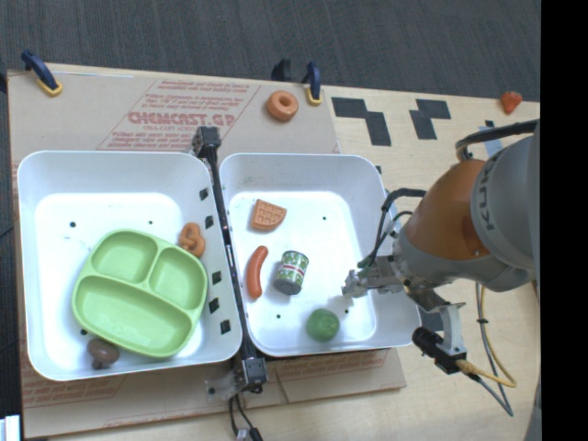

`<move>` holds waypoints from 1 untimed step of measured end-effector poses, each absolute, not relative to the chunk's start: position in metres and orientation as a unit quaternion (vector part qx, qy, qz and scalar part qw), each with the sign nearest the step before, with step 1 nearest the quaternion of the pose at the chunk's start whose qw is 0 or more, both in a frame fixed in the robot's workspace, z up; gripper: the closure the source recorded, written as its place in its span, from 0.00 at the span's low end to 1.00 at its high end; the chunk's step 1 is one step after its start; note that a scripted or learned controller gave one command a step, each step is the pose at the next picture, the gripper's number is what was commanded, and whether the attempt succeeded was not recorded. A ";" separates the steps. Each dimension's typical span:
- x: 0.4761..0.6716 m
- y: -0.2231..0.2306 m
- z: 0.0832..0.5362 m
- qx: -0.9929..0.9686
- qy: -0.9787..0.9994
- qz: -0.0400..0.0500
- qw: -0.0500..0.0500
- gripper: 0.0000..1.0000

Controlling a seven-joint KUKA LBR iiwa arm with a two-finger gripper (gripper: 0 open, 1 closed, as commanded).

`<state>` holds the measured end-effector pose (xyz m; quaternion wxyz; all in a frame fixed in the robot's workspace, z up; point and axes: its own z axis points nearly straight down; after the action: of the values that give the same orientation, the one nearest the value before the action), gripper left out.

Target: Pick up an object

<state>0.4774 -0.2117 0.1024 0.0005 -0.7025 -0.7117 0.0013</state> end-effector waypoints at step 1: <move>0.478 -0.162 0.222 -0.705 -0.710 -0.001 -0.001 1.00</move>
<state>0.4781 -0.1621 0.2223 -0.0014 -0.7046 -0.7096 -0.0008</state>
